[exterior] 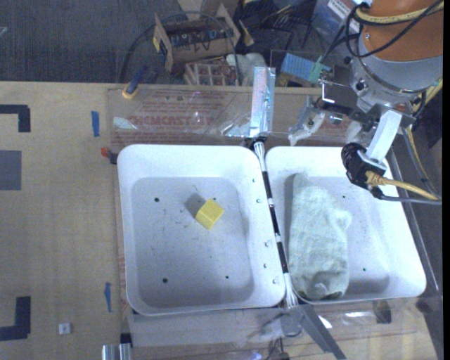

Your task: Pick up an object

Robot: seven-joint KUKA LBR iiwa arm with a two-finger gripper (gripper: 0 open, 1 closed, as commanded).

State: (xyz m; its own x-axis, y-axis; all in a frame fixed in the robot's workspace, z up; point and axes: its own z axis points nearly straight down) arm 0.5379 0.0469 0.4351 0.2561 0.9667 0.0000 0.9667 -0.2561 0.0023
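Note:
A small yellow block (209, 213) lies in the left white bin (140, 176), a little left of the bin's middle. A pale crumpled cloth (320, 239) stretches along the left side of the right white bin (394, 239). My gripper (337, 129) hangs high over the far edge of the right bin, below the grey arm with the orange band (397, 14). Its fingers (306, 129) stand spread apart with nothing between them. It is well clear of both the cloth and the block.
A black fitting with a yellow cable (362, 169) hangs from the wrist over the right bin's far right corner. A clear plastic sheet (183, 116) and a metal bracket (261, 98) lie behind the bins. Boxes and clutter (204, 42) sit beyond the bench.

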